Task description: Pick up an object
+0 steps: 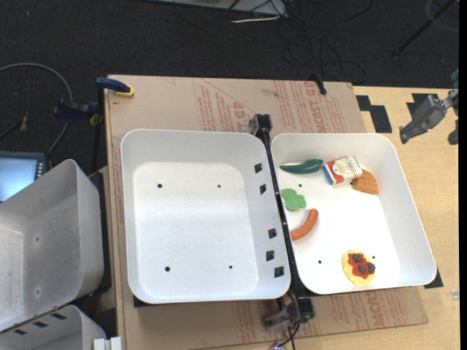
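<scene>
Looking right edge, you see end effector (427, 117) outside right bin (408, 195), well apart from toys; its opening unreadable. Green pepper (301, 167), sausage (305, 224), pizza (358, 267) lie inside bin.

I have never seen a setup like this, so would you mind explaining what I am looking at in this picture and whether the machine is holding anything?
This is a single camera fixed above a workbench, looking down at a slant. On a cardboard sheet sit two shallow white bins side by side. The left bin and the right bin are where a robot arm picks things up.

The right bin holds toy food: a green pepper, a small red and white carton, an orange-brown wedge, a green leafy piece, a sausage and a little pizza.

The gripper, the arm's two-finger hand, shows at the right edge, outside the bins and above the bench. It is too small here to judge its fingers, and nothing is seen held in it.
</scene>
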Tool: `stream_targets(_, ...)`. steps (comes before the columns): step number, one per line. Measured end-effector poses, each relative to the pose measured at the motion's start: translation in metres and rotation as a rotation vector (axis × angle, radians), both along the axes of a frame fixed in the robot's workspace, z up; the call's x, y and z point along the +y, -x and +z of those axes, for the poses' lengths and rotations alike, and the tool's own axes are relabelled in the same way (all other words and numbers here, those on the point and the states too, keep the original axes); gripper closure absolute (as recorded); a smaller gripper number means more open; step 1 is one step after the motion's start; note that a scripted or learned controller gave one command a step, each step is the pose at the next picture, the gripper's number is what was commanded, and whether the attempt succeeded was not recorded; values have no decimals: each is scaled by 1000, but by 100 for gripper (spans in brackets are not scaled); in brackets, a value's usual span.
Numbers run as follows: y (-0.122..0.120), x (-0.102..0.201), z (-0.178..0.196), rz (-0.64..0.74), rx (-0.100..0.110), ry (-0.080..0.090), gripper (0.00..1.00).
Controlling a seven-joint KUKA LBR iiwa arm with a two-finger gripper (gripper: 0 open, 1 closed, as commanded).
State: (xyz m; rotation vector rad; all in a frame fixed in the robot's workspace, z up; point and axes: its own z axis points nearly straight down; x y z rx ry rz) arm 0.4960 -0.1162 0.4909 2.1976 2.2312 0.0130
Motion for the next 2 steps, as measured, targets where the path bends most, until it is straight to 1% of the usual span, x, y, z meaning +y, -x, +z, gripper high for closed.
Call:
stream_targets(1,19,90,-30,-3,15,-2,0)
stream_targets(2,19,139,-153,-7,25,-1,0)
